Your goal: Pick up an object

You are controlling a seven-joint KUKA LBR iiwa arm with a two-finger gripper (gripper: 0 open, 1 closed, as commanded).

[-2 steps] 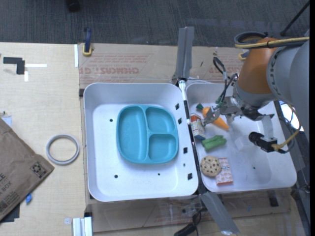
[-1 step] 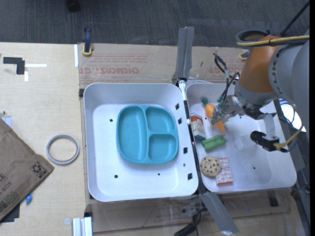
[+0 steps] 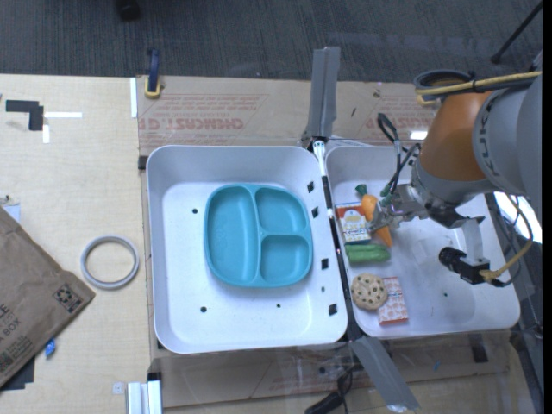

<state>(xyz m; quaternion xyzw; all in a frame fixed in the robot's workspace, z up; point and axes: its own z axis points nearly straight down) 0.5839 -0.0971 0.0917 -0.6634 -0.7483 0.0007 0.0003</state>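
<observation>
The right bin (image 3: 448, 317) holds several small items along its left side. A small white and red carton (image 3: 353, 225) lies by the divider, with a green vegetable (image 3: 366, 252) just below it. An orange piece (image 3: 369, 204) sits above the carton and another orange piece (image 3: 385, 237) lies beside the green one. Nearer the front are a round cookie (image 3: 369, 291) and a pink wafer packet (image 3: 393, 301). My gripper (image 3: 387, 217) hangs low over the orange pieces, right of the carton. The wrist hides what lies directly under it.
The left bin (image 3: 177, 257) holds a teal divided plate (image 3: 259, 235). A grey tape ring (image 3: 109, 260) and a brown cardboard box (image 3: 30, 304) lie on the bench to the left. A black cable fitting (image 3: 461, 264) hangs over the right bin.
</observation>
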